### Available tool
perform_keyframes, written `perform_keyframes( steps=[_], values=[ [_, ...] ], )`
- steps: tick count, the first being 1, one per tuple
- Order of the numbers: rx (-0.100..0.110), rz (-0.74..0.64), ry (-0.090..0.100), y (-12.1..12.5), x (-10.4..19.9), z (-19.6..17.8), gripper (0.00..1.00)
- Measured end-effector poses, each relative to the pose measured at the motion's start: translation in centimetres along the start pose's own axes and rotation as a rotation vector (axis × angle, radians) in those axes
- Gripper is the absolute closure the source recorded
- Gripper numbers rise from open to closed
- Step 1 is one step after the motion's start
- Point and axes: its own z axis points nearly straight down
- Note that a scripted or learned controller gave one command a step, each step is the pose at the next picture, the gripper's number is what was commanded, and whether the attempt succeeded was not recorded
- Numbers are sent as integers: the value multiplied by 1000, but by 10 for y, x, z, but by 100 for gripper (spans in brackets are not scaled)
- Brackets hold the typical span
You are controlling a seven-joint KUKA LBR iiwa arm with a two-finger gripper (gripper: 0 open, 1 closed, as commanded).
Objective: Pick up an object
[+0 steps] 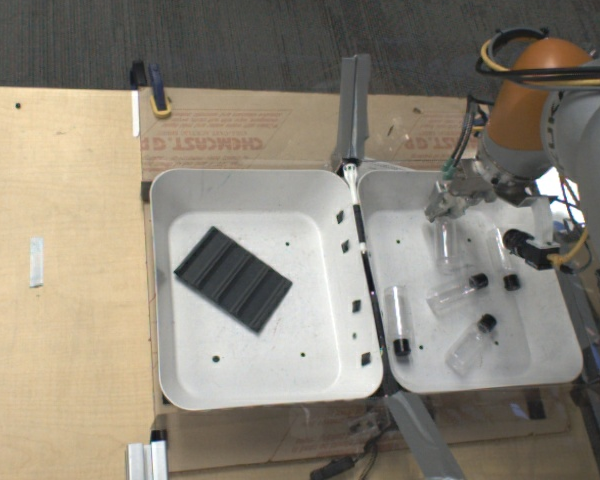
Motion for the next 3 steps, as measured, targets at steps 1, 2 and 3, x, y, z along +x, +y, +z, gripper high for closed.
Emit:
perform_keyframes(
  steps=[1,2,3],
  values=[
    [0,0,0,0,0,0,0],
    [4,111,18,-90,-34,-3,0],
    [-13,44,33,-124,-37,5,0]
  ],
)
